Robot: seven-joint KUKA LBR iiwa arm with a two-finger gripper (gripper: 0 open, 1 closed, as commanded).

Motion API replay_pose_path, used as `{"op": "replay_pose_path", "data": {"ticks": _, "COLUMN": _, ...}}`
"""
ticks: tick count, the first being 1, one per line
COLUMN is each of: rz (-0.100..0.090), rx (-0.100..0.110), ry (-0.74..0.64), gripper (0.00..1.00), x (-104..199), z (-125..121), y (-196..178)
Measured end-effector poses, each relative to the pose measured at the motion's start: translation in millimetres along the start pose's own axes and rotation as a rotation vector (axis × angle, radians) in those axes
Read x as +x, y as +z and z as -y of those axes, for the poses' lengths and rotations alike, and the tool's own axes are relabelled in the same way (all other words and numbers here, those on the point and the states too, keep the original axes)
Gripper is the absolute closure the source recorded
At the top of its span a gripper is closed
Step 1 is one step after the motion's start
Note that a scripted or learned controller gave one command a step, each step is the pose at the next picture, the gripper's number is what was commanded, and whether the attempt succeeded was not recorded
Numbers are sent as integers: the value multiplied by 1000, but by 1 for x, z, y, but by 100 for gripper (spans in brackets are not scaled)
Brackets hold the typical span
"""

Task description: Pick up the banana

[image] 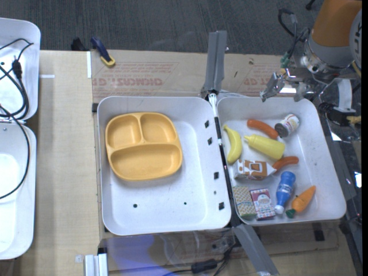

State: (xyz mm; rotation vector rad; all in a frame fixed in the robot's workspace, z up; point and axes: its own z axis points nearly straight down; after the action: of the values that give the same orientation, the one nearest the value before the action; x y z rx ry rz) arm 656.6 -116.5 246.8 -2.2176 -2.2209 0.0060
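The banana [233,144] is lying against the left wall of the right bin [332,180], beside the yellow bottle [265,146]; the pincer [282,86] is hovering over that bin's far edge (how wide, I cannot tell); reaching is pending, calling for descent leftward.

Above and right of the pincer [283,86], the arm [339,22] is running off the top edge; its fingers are looking too blurred to judge.
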Motion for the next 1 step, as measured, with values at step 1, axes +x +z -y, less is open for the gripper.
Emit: {"op": "replay_pose_path", "data": {"ticks": 1, "rz": -1, "rx": 1, "ry": 58, "gripper": 0, "x": -1, "z": 56, "y": 133}}
